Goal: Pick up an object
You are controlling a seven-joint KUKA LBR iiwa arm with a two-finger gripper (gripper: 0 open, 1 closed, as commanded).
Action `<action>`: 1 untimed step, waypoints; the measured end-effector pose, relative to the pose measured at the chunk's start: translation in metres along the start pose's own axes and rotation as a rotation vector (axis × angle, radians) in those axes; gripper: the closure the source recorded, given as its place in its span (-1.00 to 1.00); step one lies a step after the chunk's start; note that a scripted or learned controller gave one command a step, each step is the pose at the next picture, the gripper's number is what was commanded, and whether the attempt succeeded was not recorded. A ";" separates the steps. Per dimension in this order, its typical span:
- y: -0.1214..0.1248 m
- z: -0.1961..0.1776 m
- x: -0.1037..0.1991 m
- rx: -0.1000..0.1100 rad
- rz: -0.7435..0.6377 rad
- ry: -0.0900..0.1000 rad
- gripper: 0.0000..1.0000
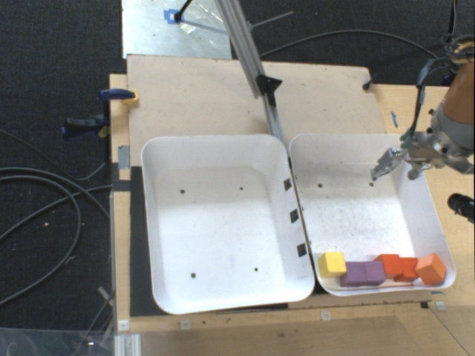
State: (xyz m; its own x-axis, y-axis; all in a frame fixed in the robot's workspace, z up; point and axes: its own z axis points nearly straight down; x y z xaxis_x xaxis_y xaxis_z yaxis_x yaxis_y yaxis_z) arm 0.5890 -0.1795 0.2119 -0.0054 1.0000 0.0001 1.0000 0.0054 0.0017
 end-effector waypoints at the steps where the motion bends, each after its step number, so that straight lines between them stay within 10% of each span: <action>1: 0.000 0.000 0.000 0.000 0.000 0.000 -1.00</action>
State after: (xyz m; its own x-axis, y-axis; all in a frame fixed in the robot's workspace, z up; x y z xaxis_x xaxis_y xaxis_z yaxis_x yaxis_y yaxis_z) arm 0.5890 -0.1795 0.2119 -0.0054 1.0000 0.0001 1.0000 0.0054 0.0017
